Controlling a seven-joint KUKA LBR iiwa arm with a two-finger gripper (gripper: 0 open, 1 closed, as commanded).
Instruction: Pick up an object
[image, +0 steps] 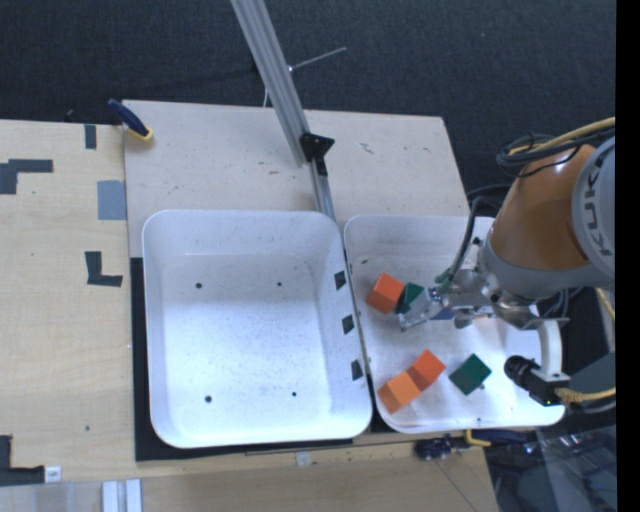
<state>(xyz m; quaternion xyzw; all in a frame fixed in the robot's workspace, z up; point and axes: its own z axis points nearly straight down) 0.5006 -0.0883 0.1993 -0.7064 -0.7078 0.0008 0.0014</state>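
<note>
Arm in from frame right, gripper (418, 312) low over the right bin (400, 235), centre-right of frame. Can't tell finger opening or whether anything is gripped. Green block (411, 296) sits right at the tip, touching or nearly so, with an orange block (385, 293) just to its left. Below the gripper: two more orange blocks (412, 380) and a dark green block (469, 374), apart from the tool.

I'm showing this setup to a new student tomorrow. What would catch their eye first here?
Probably the big orange-banded arm reaching in from the right, its gripper low over the right bin. Next, the bright blocks there: an orange block and a green block by the gripper, two more orange blocks and a dark green block nearer the front.
</note>
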